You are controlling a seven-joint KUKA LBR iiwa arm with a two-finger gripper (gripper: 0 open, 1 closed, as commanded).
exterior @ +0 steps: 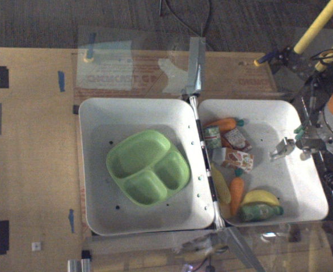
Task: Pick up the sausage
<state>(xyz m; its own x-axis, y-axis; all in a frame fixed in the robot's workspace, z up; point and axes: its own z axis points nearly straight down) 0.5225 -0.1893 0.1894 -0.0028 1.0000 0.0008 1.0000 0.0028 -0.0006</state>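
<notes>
Gripper (285, 149) over the right bin (302, 180), nothing seen in its grasp

We see the gripper hanging above the bare floor of the right bin, toward that bin's right wall, and we cannot tell if it is open or closed; what we take for the sausage (236, 139), a dark reddish-brown piece, lies in the right bin's upper left part, well apart from the gripper, beside a small green can (213, 136), just under a carrot (225, 123) and above a printed box (237, 160); a green divided plate (148, 167) sits in the left bin (98, 123), beyond the right bin's left wall
</notes>
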